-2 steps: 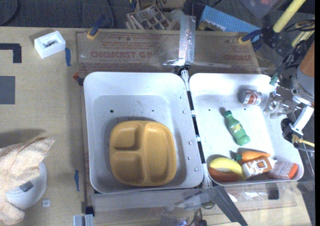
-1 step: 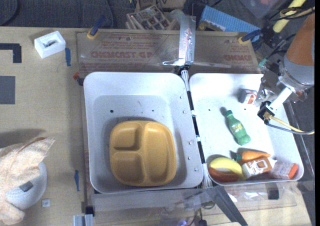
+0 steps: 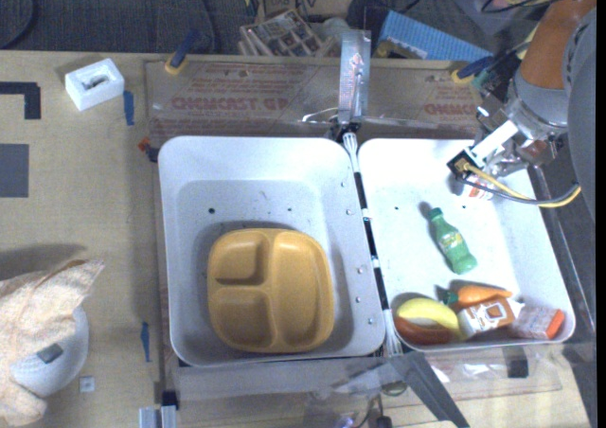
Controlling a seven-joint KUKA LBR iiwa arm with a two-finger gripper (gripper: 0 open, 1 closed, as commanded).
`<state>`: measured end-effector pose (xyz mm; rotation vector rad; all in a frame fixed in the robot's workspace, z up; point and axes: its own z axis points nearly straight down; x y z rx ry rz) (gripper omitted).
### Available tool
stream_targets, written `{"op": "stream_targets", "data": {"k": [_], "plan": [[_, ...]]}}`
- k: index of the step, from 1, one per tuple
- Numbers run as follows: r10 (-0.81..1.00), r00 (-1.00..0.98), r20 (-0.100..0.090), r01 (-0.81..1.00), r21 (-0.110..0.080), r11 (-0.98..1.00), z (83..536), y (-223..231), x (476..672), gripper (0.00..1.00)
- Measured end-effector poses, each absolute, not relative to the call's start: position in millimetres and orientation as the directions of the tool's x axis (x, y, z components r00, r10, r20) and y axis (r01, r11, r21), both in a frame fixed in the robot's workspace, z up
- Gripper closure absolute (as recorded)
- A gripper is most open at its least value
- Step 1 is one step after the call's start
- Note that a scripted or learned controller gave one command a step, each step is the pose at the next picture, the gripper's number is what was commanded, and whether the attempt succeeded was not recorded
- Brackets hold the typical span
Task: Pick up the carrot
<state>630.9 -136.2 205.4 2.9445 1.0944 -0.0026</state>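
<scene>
The arm (image 3: 554, 57) stands up and to the right of the green bottle (image 3: 453, 241), its wrist over the far right part of the right bin (image 3: 398, 180); whether the jaws are apart or together I cannot tell, and nothing shows between them; the left bin (image 3: 256, 170), well to the bottle's left, carries a yellow compartment plate (image 3: 270, 289) and should play no part.

The trouble, as I judge it, lies past the bottle's base, toward the near wall, where things are packed tight; the banana (image 3: 426, 310) lies below and left of the bottle with something dark red under it; a white and orange carton (image 3: 488, 315) lies below and right of the bottle, touching the banana's end; the carrot (image 3: 478, 294) lies between bottle and carton, pressed along the carton's upper edge and just beside the banana; an orange packet (image 3: 544, 322) sits beyond the carton, farthest from the bottle.

Little of the carrot shows, and it has neighbours on two sides; jaws coming down there could land on the carton or banana instead of straddling the carrot, or clamp the carton along with it; carton and packet share the carrot's colour, so a wrong target is likely; a slanted approach could also knock the bottle; a shallow grip on a round, tapered carrot may slip on the lift.
</scene>
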Motion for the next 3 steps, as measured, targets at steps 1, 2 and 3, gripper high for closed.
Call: {"op": "stream_targets", "data": {"k": [1,2,3], "plan": [[0.408,0.913,-0.002,0.408,0.0,-0.913,204.9,-121.6,645.9,1.0],[0.221,0.975,0.0,0.221,0.001,-0.975,216.9,-107.1,656.2,1.0],[0.202,0.979,-0.002,0.202,0.0,-0.979,305.5,-153.9,644.3,1.0]]}}
